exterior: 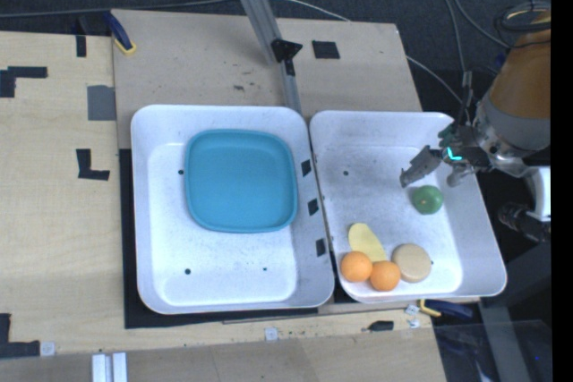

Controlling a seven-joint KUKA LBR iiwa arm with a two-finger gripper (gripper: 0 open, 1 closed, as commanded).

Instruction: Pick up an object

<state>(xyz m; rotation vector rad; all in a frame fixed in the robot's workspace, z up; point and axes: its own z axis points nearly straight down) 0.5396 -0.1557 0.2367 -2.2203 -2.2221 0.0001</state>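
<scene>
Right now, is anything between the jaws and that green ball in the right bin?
Nothing visible. The gripper hangs just above the green ball, with bare bin floor around it. The yellow piece, two orange balls and beige disc lie nearer the front wall.

We see a plain turquoise plate point(241, 180) in the left white bin point(161, 219). In the right white bin point(358, 139), faintly speckled: a green ball point(427, 199), two orange balls point(356, 267), a pale yellow piece point(366, 240), and what seems a beige disc point(413, 261).
</scene>
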